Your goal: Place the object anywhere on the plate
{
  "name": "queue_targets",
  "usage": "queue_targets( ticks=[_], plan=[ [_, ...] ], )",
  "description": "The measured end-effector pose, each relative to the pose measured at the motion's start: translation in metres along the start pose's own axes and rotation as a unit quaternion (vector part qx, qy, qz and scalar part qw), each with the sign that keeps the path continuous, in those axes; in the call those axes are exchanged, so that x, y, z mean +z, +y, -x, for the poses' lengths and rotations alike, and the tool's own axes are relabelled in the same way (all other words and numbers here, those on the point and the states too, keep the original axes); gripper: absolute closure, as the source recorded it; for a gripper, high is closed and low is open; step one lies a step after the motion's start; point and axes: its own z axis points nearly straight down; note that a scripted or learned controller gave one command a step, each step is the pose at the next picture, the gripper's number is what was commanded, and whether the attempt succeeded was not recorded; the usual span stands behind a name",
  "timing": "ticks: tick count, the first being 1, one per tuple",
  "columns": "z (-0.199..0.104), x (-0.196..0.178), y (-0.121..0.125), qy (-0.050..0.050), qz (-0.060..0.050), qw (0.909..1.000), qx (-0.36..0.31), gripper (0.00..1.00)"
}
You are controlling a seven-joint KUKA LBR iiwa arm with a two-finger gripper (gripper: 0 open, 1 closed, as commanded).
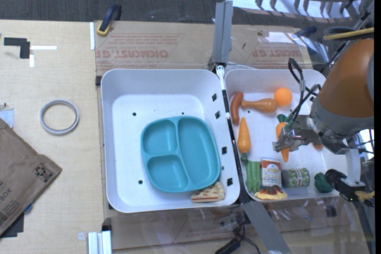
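A teal plate (178, 154) with three compartments lies in the left bin (119, 128). A toy pizza slice (208, 193) rests against the plate's near edge, on the bin floor. My gripper (286, 143) is low over the right bin (262, 83), right above a small orange toy piece (285, 155) that pokes out below it. The arm's body hides the bin's right side. Whether the gripper holds the orange piece is not visible.
The right bin also holds a sausage (236, 107), a drumstick (261, 106), an orange ball (283, 96), a carrot (244, 135), a cucumber (253, 175), two cans (271, 172) and a spaghetti toy (271, 192). A tape ring (59, 116) and a cardboard box (18, 178) lie on the bench at left.
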Motion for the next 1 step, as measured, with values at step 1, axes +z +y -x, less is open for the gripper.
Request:
queue_targets(
  ticks=[1],
  plan=[
    [-0.0667, -0.0146, 0.0035, -0.001, 0.0, 0.9896, -0.144, 1.0]
  ],
)
